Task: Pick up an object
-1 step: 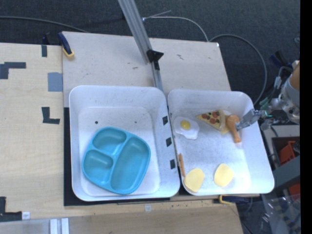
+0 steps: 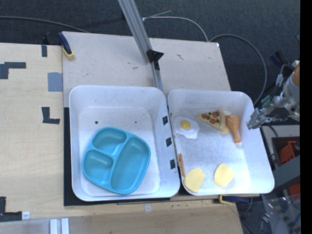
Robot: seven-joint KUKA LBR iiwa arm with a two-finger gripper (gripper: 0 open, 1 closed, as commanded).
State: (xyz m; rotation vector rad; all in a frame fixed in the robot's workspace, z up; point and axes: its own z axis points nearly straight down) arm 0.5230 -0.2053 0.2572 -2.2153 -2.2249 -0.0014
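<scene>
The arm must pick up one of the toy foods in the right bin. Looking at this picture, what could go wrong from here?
1. The pizza slice and the drumstick lie touching, so a grab at one may push or catch the other.
2. The gripper sits at the right bin's rim; coming down there, it could strike the wall.
3. The fried egg and the two yellow pieces look flat and may slip out.

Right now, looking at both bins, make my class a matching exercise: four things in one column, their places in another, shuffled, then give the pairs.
Things:
1. blue divided plate
2. fried egg
3. pizza slice
4. tool

Places:
A. right bin, between the egg and the drumstick
B. left bin
C. at the right bin's right rim
D. right bin, near the wall shared with the left bin

Pairs: 1-B, 2-D, 3-A, 4-C
</scene>
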